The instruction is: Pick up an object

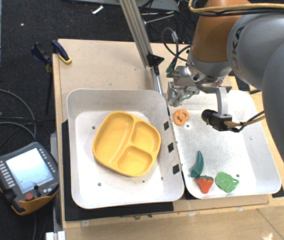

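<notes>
My gripper (178, 98) hangs over the far left corner of the right bin (262, 149), just above and slightly behind a small orange pretzel-shaped piece (181, 117) on the bin floor. I see nothing held in it. Near the front of the same bin lie a teal pepper (197, 164), a red strawberry (205, 184) and a green leafy piece (227, 182), close together. A yellow divided plate (127, 143) rests in the middle of the left bin (82, 109).
A black part on a cable (217, 119) hangs from the arm just right of the orange piece. A slanted metal bar (139, 34) runs down to the bins' shared edge. A teach pendant (24, 176) lies left of the bench.
</notes>
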`<action>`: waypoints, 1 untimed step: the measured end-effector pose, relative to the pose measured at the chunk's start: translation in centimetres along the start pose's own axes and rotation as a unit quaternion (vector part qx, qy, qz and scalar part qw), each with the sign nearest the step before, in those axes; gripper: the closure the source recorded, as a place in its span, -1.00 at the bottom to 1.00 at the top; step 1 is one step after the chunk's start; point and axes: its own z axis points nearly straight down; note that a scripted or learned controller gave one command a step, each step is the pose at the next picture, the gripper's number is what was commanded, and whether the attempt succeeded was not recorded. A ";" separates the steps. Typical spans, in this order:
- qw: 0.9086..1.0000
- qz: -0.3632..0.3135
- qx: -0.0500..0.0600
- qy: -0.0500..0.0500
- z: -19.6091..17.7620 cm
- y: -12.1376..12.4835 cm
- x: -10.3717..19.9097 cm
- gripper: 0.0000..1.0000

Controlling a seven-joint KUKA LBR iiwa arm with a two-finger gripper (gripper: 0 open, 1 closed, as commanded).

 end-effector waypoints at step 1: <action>1.000 0.000 0.001 -0.001 1.4 0.4 4.9 1.00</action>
